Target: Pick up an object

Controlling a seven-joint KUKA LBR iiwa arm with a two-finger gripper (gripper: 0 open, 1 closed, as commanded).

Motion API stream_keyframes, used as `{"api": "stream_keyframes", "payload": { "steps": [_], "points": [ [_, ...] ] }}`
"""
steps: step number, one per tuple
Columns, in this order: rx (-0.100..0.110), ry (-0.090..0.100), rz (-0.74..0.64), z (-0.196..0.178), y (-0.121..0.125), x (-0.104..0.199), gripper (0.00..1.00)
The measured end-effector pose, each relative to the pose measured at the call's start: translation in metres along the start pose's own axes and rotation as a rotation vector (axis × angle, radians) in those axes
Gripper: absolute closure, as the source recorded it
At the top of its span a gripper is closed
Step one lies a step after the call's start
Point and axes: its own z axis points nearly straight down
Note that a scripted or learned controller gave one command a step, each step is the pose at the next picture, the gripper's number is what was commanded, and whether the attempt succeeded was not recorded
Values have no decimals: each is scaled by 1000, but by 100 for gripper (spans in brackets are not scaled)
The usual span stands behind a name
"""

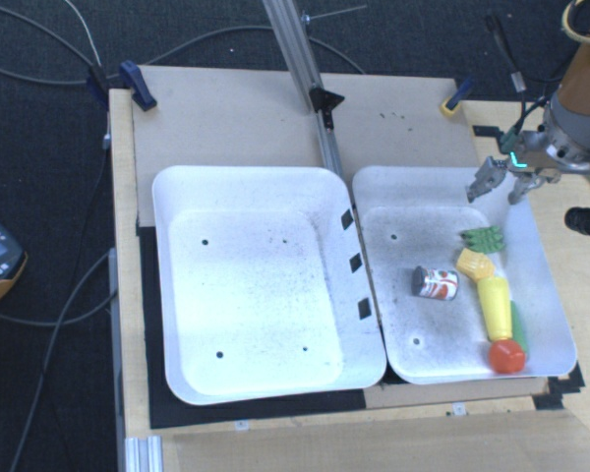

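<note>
Camera view puts my tool (500,181) over the far right corner of the right bin (413,357), fingers spread apart with nothing between them. I read this as the approach step: the arm is hovering above the bin wall, not yet down among the objects.

All the candidates sit in that right bin. A small red-and-white can (437,283) lies on its side near the middle of the bin floor, standing a little apart from the rest. To its right runs a cluster along the right side: a green leafy piece (484,237) farthest back, a yellow-orange piece (475,263) just near of it, then a long yellow piece (495,306) touching it, and a red ball (506,356) at the near end. A thin green piece seems tucked along the yellow one's right edge; I cannot make out what it is. The left bin (177,214) has bare floor.

My judgement: the green leafy piece is closest to the tool, but the can is the cleaner target since it has free space round it. The next move calls for shifting left and nearer, then descending with fingers open astride the chosen object.
</note>
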Motion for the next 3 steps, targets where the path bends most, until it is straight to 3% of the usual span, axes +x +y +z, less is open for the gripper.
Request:
{"api": "stream_keyframes", "payload": {
  "steps": [1,3],
  "points": [
    [0,0,0,0,0,0,0],
    [0,0,-1,109,-7,5,0]
  ]
}}
